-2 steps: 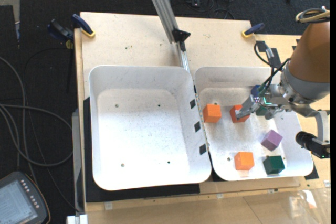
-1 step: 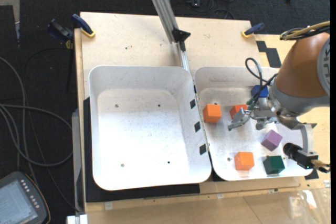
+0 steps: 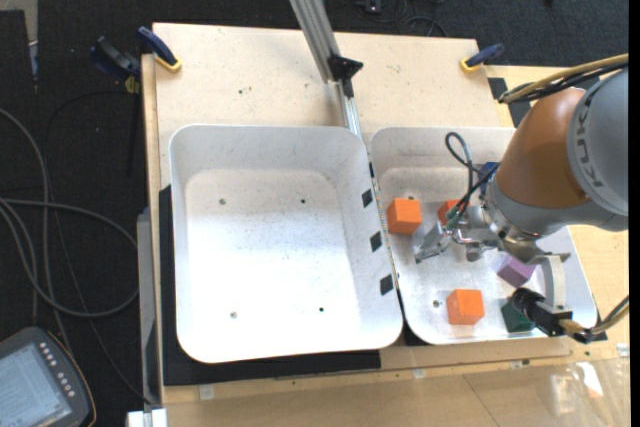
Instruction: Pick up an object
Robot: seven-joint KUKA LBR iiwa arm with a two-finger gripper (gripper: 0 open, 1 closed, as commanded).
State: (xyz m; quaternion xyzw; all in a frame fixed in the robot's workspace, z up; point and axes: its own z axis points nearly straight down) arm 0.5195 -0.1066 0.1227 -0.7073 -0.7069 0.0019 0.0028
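Two orange blocks (image 3: 405, 215) (image 3: 465, 306) lie in right bin (image 3: 420, 150), right of frame; gripper (image 3: 445, 243) low between them, finger state indiscernible.

Table (image 3: 250, 65) carries two bins side by side, rims touching at the middle. Left bin (image 3: 200, 215) sits toward the table's left. Right bin (image 3: 400, 150) holds all the loose items. Cube (image 3: 405, 215) in the right bin's left part, near the shared rim. Second cube (image 3: 465, 306) nearer the front edge, well apart from the first. Third block (image 3: 447, 212) just right of the first cube, partly hidden by the claw (image 3: 440, 243). Claw hangs over the bin's middle, between the first two cubes. Small block (image 3: 517, 269) lies right of the claw; another block (image 3: 517, 313) in front of it, at the front right corner. Arm (image 3: 550, 165) enters from the right, covering the bin's right side.
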